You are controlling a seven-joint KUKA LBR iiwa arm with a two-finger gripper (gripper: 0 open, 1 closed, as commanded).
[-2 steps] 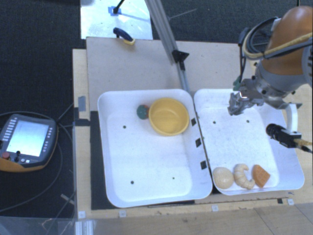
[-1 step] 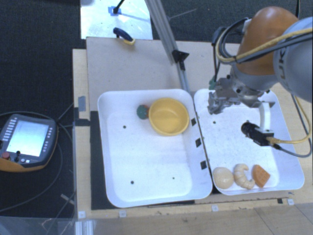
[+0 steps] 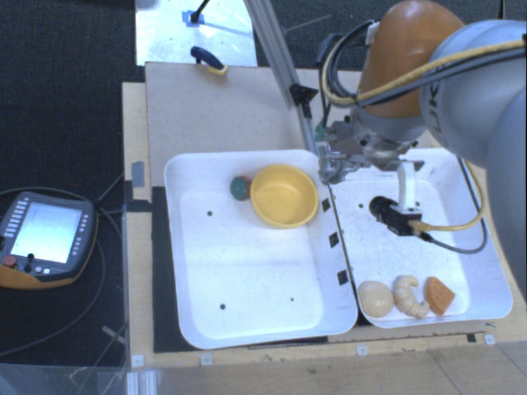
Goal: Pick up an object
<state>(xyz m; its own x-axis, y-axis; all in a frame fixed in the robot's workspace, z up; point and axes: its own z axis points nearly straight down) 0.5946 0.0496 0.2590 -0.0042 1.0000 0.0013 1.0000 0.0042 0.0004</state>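
Found no object lifted. Spotted a yellow bowl point(image 3: 284, 195) upright in the left bin point(image 3: 247, 303), close to its far right corner, mouth up and with nothing visible inside. Noted a small dark green lump point(image 3: 240, 188) touching the bowl's left side, nearer the far edge than the near one. Counted a few small dark marks on the rest of that bin's floor.

Saw three more objects in the right bin point(image 3: 486, 290), lined up along its near edge: a beige egg-shaped lump point(image 3: 375, 299) nearest the near left corner, a pale curled piece point(image 3: 408, 295) just beside it, then an orange wedge point(image 3: 439, 295) touching or almost touching the curled piece. Could not tell which.

Placed the gripper point(image 3: 338, 163) over the far end of the wall where the two bins meet, just beside the bowl's right rim and well apart from the three objects at the near edge. Could not tell whether spread or pressed together, with the wrist and the orange band point(image 3: 403, 48) covering it from above. Saw nothing pinched.

Noted a black part point(image 3: 392, 216) on a yellow cable point(image 3: 461, 225) over the middle of the right bin, hanging below a white bracket point(image 3: 405, 186).

Made out, beyond the bins, a blue and yellow clamp point(image 3: 207, 58) at the far edge of the board, a slanted metal pole point(image 3: 272, 39), and a pendant point(image 3: 45, 237) off to the left.
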